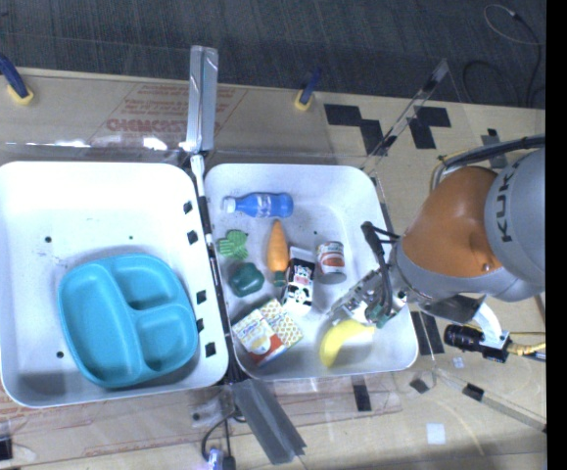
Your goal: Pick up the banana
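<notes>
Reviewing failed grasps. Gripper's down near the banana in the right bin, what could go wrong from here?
1. The banana lies close to the right bin's near wall, right by the gripper; a finger could catch the wall or push the banana against it instead of closing round it.
2. The gripper sits at the banana's upper end, not its middle, so a grasp there may slip or tilt on lifting.
3. The small can and juice carton stand nearby; a sideways correction could knock them.

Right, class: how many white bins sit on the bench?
2. The left bin holds a blue tray; the right bin, beside it, holds the banana and other small items.
</notes>
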Motion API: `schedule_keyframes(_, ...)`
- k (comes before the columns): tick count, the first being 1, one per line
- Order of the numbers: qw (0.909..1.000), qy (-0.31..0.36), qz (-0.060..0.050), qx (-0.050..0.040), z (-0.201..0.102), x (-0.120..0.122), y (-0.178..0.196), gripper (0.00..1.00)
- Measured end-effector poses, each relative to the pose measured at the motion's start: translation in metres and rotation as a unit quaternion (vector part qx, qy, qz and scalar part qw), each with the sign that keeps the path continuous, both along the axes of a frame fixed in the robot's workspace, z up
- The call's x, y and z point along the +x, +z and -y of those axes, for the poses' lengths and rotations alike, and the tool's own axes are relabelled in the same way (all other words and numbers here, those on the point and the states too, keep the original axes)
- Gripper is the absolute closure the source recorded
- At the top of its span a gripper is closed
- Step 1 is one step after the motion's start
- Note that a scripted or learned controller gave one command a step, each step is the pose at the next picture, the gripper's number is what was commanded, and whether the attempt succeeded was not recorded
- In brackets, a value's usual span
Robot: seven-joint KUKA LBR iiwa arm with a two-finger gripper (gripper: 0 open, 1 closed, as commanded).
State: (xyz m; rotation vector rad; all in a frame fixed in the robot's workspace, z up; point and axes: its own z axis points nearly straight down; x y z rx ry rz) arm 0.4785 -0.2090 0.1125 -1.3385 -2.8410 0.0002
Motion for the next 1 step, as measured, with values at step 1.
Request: schedule_keyframes(1, 1.0000, 0.000, 0.000, 0.0000, -0.0001, 0.0000, 0.0000, 0.00)
